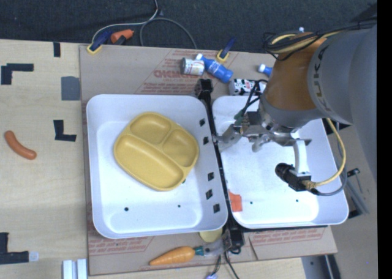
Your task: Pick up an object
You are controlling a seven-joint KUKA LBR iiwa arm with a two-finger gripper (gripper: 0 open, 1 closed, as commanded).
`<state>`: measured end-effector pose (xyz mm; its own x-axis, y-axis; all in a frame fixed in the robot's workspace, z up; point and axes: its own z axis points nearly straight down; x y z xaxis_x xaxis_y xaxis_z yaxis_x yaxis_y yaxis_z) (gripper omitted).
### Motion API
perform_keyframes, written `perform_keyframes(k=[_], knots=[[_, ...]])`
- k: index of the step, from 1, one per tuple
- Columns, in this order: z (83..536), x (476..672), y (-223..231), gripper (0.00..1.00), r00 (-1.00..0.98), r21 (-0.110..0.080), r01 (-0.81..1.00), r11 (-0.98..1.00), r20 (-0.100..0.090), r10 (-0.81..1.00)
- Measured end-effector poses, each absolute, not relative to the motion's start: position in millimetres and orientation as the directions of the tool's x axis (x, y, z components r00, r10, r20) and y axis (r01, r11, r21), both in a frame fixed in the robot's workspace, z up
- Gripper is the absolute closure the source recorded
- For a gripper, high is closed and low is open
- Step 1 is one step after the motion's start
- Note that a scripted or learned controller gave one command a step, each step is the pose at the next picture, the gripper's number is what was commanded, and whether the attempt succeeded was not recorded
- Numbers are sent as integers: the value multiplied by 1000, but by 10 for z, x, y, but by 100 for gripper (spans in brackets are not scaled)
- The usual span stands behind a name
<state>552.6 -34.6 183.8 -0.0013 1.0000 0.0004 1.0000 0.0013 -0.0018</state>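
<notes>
The arm hangs over the right bin, and its gripper is low near that bin's left wall. I cannot tell the state of the jaws, because the wrist covers them.

The nearest thing worth picking is the yellow plate. It lies flat in the middle of the left bin, on the other side of the wall between the bins. Its long axis runs from the bin's far-left corner toward the near-right one.

Outside the bins, on the table, a carrot lies at the near edge, a sausage at the left edge, and a small bottle behind the bins.
</notes>
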Motion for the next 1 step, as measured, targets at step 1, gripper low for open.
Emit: perform_keyframes(k=[1], knots=[[1839,4882,-659,0,5,-6,1000,-5,-1,1000]])
